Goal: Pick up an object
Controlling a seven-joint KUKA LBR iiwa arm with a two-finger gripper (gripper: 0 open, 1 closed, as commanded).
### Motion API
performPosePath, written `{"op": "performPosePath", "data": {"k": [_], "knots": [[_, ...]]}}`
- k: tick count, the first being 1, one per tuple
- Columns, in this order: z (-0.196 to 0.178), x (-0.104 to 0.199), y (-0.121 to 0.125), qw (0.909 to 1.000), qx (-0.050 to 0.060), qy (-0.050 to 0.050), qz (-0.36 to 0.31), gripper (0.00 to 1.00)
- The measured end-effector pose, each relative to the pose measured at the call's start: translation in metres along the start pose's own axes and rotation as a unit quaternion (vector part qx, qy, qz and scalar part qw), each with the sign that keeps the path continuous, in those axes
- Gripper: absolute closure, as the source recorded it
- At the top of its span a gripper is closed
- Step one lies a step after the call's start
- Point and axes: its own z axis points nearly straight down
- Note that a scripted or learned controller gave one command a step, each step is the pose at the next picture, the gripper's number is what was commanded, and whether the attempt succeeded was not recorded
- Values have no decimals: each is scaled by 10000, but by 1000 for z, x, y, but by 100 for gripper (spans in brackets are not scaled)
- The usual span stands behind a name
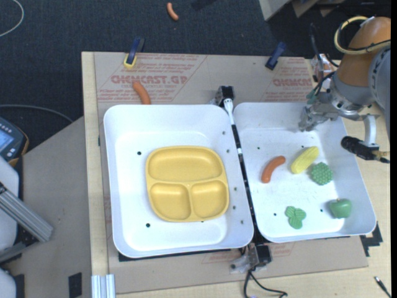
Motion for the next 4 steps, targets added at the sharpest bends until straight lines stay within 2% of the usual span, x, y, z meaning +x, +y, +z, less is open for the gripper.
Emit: {"op": "performPosePath", "data": {"k": [3, 4], "knots": [[-132, 1, 3, 10000, -32, -7, 13, 100], [-142, 43, -19, 10000, 17, 15, 0, 100]]}}
